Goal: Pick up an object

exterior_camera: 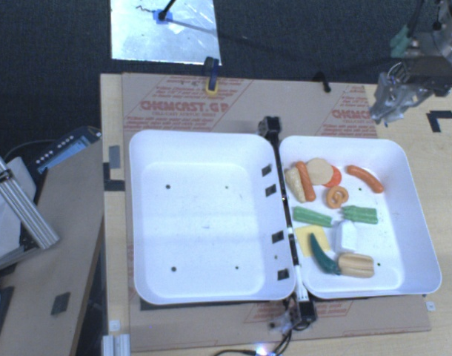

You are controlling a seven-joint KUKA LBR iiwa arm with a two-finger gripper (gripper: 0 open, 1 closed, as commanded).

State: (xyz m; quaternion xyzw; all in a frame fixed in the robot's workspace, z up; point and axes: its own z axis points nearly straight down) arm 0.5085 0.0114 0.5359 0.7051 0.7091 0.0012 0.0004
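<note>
The right bin (pixel 415 221) holds several toy foods. An orange sausage (pixel 364 178) lies at its back right. A carrot (pixel 306 182), a tan round slice (pixel 319 171), a pale yellow piece (pixel 293 180) and an orange ring (pixel 337 196) cluster at the back left. Two green strips (pixel 312 216) (pixel 359 214) lie mid-bin. Nearer the front sit a yellow wedge (pixel 311 239), a white block (pixel 345 236), a dark teal piece (pixel 324 260) and a tan loaf (pixel 356 265). My gripper (pixel 387 108) hangs above the bench beyond the bin's back right corner, apart from all of them.
The left bin (pixel 141 221) stands beside the right one, joined by a black clipped divider (pixel 285 213). A yellow clamp (pixel 211 86) sits on the cardboard behind the left bin. A shiny sheet (pixel 163 21) lies on the floor further back.
</note>
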